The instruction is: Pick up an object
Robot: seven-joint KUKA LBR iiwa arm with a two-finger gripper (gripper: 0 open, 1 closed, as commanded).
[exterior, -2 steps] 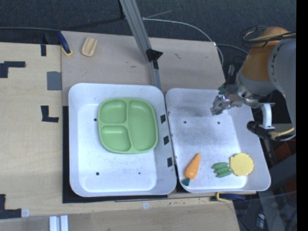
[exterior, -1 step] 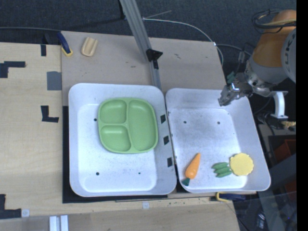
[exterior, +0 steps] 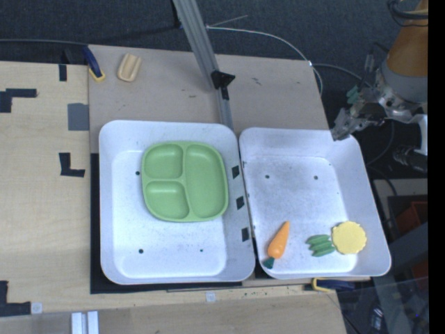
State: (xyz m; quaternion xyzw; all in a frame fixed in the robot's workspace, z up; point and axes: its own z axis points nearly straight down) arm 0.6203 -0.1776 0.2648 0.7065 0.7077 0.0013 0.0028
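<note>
Pale wooden bench (exterior: 42,186) on dark carpeted floor (exterior: 83,5)

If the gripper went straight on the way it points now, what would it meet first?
The gripper hangs over the far right corner of the right bin, pointing down and slightly left. Going on, it would probably meet that corner's rim or the bare floor just inside; depth is unclear. The carrot and pineapple lie well off that line.

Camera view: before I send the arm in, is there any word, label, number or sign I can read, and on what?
None: no legible text on the green plate, the carrot, the pineapple, either white bin or the bench.
The bench's black tape marks are shapes, not letters.
</note>
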